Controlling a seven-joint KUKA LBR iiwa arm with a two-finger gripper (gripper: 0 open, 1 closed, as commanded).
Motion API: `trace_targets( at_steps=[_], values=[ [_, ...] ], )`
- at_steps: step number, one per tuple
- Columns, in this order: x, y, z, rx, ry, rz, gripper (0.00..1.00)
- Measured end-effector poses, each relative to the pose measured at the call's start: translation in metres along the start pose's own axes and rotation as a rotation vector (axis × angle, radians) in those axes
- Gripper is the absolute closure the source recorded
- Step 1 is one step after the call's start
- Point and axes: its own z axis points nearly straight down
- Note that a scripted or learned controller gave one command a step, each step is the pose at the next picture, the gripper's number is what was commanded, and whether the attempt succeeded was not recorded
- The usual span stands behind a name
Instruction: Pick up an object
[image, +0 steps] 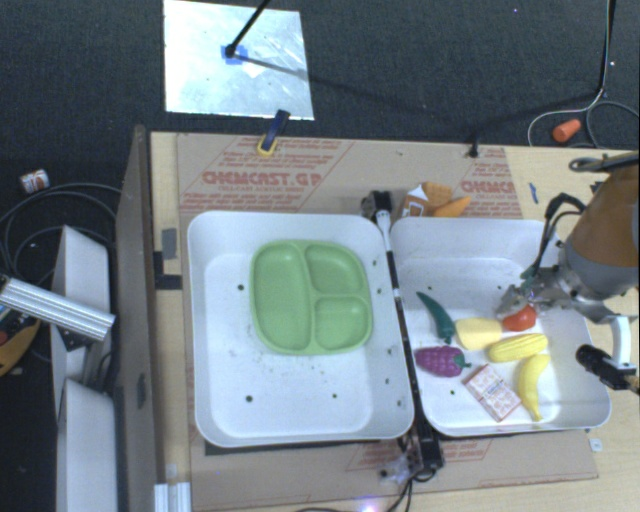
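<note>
The right bin (470, 250) holds several toy foods. A green pepper (437, 314) lies near its left wall, with a purple bunch of grapes (440, 360) below it. A pale yellow block (477, 333), a yellow corn cob (517, 347), a banana (533, 386) and a pink patterned box (492, 391) cluster in the near half. A small red-orange piece (520, 320) sits just above the corn. My gripper (518, 299) is low in the bin, right over the upper edge of that red piece and touching or nearly touching it.
The left bin (225, 330) bears a green divided plate (308, 297). An orange toy (445, 205) lies on the cardboard behind the right bin. The arm (605, 235) comes in over the right bin's right wall. Cables and metal parts lie left of the bench.
</note>
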Motion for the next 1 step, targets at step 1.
trace_targets(
  at_steps=[1],
  values=[
    [0.0518, 0.0382, -0.0829, -0.002, 0.001, -0.008, 1.00]
  ],
)
